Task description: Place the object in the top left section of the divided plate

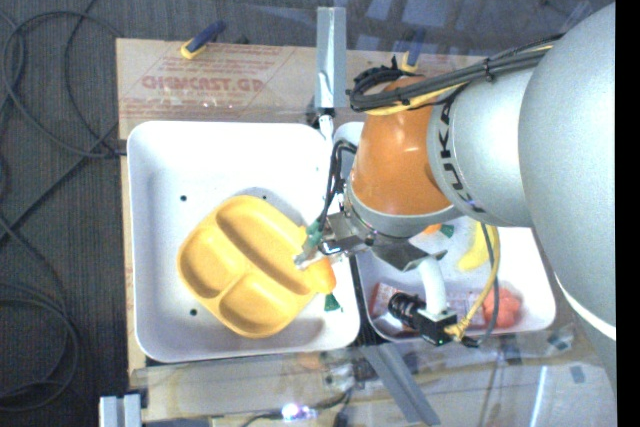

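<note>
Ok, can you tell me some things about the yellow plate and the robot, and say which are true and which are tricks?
1. The yellow divided plastic plate lies in the left white bin. True.
2. The plate is round and blue. False: it is yellow with rounded corners.
3. The gripper is at the plate's right edge. True.
4. The arm's band is green. False: it is orange.
5. The right white bin holds a red thing. True.

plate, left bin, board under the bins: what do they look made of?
Plate: looks like moulded plastic, yellow, semi-gloss; soft highlights along the rounded divider ridges.
Left bin: probably plastic, white, smooth, matte to satin; rounded corners, even shading.
Board: looks like cardboard, tan and matte, with faded red print and flat cut edges.
</note>
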`<state>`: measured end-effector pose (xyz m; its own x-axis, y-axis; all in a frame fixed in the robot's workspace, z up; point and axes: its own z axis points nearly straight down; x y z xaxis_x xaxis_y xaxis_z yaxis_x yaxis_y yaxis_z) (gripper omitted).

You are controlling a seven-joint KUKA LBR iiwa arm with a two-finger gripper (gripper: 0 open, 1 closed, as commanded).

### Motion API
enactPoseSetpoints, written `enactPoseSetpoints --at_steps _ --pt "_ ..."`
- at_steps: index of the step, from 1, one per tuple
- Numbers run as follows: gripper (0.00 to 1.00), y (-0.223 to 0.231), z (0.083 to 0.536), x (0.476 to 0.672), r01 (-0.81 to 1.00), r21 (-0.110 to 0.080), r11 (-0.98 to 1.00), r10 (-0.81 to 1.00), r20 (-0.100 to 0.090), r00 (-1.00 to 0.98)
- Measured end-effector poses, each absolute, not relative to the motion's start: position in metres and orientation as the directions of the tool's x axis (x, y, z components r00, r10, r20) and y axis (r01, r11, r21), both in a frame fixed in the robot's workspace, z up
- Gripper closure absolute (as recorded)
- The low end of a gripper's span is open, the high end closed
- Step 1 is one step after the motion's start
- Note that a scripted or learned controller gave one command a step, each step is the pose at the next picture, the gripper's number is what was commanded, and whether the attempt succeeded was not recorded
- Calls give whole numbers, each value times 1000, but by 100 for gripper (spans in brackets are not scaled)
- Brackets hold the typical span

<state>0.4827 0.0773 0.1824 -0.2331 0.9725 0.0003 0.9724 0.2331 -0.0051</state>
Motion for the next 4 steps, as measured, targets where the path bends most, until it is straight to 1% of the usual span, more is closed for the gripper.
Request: enactPoseSetpoints --at_steps 1,2,3,4 --pt "100 76 191 506 1000 -5 -25 1000 -1 25" --pt "100 105 172 483 998 -6 -60 998 -3 60" --pt "100 62 182 483 869 -2 -496 869 -5 496" --pt "100 82 182 482 914 -5 -406 914 -7 406"
